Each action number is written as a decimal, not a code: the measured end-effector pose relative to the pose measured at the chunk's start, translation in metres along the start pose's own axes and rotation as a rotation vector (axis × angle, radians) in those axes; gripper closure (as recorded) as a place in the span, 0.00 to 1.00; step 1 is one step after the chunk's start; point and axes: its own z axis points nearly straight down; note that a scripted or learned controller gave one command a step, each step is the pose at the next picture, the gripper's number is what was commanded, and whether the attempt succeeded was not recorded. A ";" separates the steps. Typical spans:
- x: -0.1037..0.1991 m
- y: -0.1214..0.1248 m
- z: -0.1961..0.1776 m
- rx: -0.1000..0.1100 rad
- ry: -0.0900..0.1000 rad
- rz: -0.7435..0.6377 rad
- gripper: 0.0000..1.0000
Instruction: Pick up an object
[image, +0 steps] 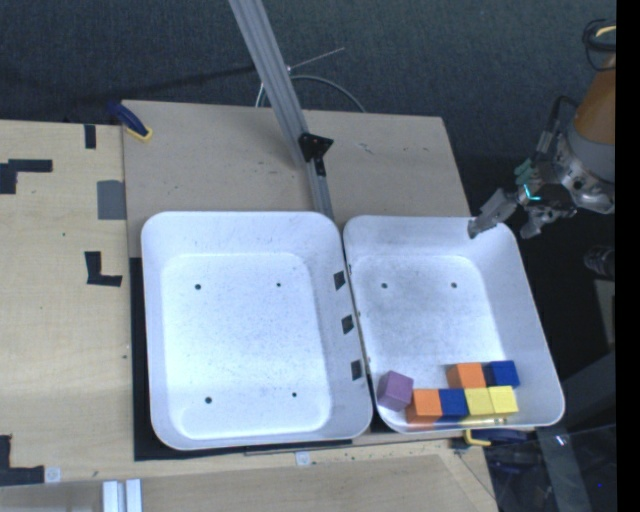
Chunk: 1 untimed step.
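Several small blocks lie along the near edge of the right bin (520, 290): a purple block (396, 388), an orange block (427, 402), a blue block (453, 401), two yellow blocks (491, 400), a brown-orange block (465, 375) and another blue block (502, 373). My gripper (508, 215) hovers above the bin's far right corner, well away from the blocks. Its two fingers stand apart with nothing between them.
The left bin (160, 300) sits beside the right one on the wooden bench. A slanted metal pole (280, 90) runs down to the gap between the bins. A blue and yellow item (130, 120) lies at the bench's far left.
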 end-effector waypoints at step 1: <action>0.035 0.020 0.043 0.004 0.000 -0.001 0.00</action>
